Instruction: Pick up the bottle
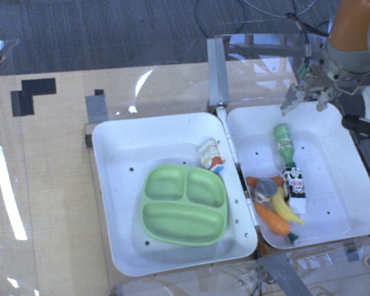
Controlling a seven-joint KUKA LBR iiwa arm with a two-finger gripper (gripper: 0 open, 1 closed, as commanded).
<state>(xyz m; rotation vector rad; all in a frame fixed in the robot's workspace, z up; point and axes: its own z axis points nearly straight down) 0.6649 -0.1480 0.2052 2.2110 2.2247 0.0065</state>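
- I see the green bottle (283, 140) lying flat on the floor of the right bin (339, 178), in its upper middle, clear of the bin walls.
- Its long axis runs nearly straight up and down the view, tilted only slightly. Which end is the cap I can't say for sure; the far end looks rounded and pale green, the near end narrows toward a small black-and-white carton (296, 182) that sits just beside or touching it.
- Below that, a banana (284, 207), a carrot (271, 218) and a small grey object (266, 187) crowd the bin's lower left, near the bottle's near end but not on it.
- I judge the bottle to be light plastic, stiff enough to take a squeeze, but smooth and round, so it may roll or slip out sideways if pinched off-centre.
- I'd take it across the body, around the middle of the green section, with the fingers closing across the long axis, well away from the carton.
- The pincer (307, 95) hangs over the far rim of the right bin, up and right of the bottle, holding nothing; whether its fingers are apart or together I cannot tell.
- The left bin (113, 186) holds a green divided tray (184, 206) and a small packet (209, 154); neither is in my way.
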